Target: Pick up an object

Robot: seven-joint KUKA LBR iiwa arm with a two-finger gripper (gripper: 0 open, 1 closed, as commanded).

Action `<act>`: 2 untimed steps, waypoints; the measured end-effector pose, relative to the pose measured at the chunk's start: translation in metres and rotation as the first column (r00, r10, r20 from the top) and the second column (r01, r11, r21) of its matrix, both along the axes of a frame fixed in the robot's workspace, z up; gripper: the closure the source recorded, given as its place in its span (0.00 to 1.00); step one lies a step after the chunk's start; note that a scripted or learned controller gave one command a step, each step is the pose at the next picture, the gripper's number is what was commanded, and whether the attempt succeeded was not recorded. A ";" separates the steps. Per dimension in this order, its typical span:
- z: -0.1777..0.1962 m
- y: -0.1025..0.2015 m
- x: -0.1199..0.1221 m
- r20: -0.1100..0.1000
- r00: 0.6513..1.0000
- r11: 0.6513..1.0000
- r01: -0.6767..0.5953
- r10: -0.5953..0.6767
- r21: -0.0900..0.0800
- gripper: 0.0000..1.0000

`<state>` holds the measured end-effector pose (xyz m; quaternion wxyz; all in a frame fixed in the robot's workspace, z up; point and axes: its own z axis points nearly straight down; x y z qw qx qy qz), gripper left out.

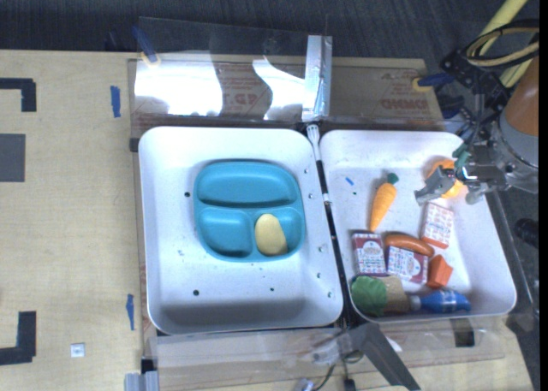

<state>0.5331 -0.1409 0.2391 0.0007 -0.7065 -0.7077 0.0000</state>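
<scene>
My gripper (pixel 451 189) hangs over the upper right part of the right bin (pixel 505 282), fingers spread open and pointing down, with nothing held between them. Partly hidden behind the wrist lies a small orange and yellow piece (pixel 442 165). A toy carrot (pixel 384 198) lies to the gripper's left. Just below the gripper is a white and red carton (pixel 438 224). Lower in the bin are a sausage (pixel 407 243), two red cartons (pixel 369 254) (pixel 406 263), an orange block (pixel 440 271), a green leafy toy (pixel 372 292) and a blue bottle (pixel 443 301).
The left bin (pixel 163 235) holds a blue divided tray (pixel 224 210) with a yellow potato-shaped toy (pixel 271 234) in its lower right compartment. A clear plastic sheet and a metal bracket (pixel 316 77) stand behind the bins. Cables and a yellow hose (pixel 505 13) hang at the top right.
</scene>
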 end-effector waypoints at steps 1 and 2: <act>-0.136 0.026 0.027 -0.004 0.978 0.978 -0.211 0.211 0.002 0.00; -0.152 0.034 0.069 0.006 1.000 1.000 0.018 -0.018 -0.002 0.00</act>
